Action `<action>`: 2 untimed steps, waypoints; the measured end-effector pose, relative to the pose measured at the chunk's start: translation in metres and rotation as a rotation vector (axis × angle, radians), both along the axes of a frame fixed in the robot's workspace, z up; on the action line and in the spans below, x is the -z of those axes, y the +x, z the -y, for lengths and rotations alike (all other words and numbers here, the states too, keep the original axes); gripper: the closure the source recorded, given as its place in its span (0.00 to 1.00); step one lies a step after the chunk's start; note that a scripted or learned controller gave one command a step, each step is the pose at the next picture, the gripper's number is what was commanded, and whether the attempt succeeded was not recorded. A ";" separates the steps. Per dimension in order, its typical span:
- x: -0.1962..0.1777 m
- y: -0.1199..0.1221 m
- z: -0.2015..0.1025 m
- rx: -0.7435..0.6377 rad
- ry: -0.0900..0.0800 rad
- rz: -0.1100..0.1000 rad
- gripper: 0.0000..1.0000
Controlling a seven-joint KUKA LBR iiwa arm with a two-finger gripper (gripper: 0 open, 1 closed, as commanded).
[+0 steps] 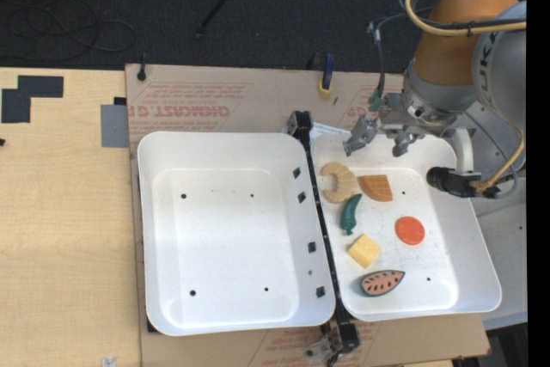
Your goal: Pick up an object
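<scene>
Two shallow white plastic bins sat side by side on the counter [60, 228], over a sheet of brown cardboard [215, 99] printed with red lettering. The left bin [163, 305] had only small dark marks on its floor. The right bin [481, 288] held five small things, all in its left and middle part.

Nearest the back lay a pale tan crescent-shaped piece [339, 180], with a flat orange-brown wedge [375, 187] just beside it on its right. Below the crescent, touching or nearly touching it, was a dark green curved pod-like piece [350, 213]. A pale yellow block [363, 250] lay just below the pod. A flat round orange-red disc [410, 230] rested apart from these, toward the middle of the bin. Closest to the front edge lay a watermelon-slice shape, pink with dark seeds and a green rim [381, 283].

The grey arm with its orange band reached in from the right, and its two-finger end effector [381, 142] hung over the back edge of the right bin, above and behind the crescent and the wedge. Its two grey fingers [359, 139] were spread apart with nothing between them. All five things lay on the bin floor, none of them touched by the fingers.
</scene>
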State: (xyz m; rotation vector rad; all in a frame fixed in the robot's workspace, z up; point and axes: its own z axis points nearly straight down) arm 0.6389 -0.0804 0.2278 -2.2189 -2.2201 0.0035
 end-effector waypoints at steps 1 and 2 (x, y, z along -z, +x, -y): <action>0.096 0.003 0.035 0.002 0.000 -0.006 0.00; 0.138 -0.005 0.003 -0.001 -0.004 0.005 0.00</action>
